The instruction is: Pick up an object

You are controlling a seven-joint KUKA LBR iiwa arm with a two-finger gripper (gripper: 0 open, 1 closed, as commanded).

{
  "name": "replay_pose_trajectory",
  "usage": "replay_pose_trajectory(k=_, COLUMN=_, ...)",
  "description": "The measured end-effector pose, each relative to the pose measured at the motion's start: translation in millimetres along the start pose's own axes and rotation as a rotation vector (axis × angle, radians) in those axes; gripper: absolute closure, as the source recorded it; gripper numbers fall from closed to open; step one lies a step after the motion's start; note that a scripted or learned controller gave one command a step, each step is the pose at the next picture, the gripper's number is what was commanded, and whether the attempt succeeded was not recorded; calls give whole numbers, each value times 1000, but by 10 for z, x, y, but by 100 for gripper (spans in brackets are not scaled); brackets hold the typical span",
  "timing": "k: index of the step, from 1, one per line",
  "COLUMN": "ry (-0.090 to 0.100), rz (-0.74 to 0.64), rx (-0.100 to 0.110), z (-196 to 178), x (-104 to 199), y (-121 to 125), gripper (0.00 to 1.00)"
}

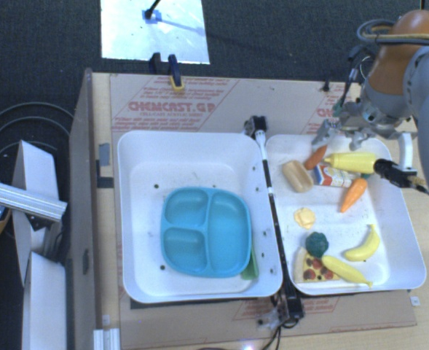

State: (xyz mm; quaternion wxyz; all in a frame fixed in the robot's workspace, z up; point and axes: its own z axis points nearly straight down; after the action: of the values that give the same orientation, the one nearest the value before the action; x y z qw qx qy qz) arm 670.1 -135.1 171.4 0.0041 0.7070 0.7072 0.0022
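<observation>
progress: nothing lifted yet — grasp and lift remain | my end effector (pixel 352 126): upper right, over right bin (pixel 407 228) — finger spread unclear, cannot tell | nearest: corn cob (pixel 351 162), carrot (pixel 353 194)

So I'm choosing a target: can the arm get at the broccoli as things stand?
Probably yes. The broccoli sits uncovered in the right bin, with the pizza slice and a banana close beside it.

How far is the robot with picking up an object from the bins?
Nothing looks picked yet. The end effector is at the far edge of the right bin, near the corn cob and carrot, which lie on the bin floor. Grasping and lifting an object remain.
</observation>
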Motion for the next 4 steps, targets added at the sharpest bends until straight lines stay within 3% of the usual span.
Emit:
replay_pose_trajectory(k=1, ry=2, rz=-2, rx=10, z=835, x=-27, y=-30, gripper=0)
replay_pose_trajectory(k=2, ry=2, rz=0, rx=10, z=870, x=31, y=-425, gripper=0)
replay_pose_trajectory(k=3, ry=1, rz=-5, rx=4, z=752, x=31, y=-395, gripper=100)
replay_pose_trajectory(k=4, ry=0, rz=-6, rx=5, z=754, x=29, y=-396, gripper=0)
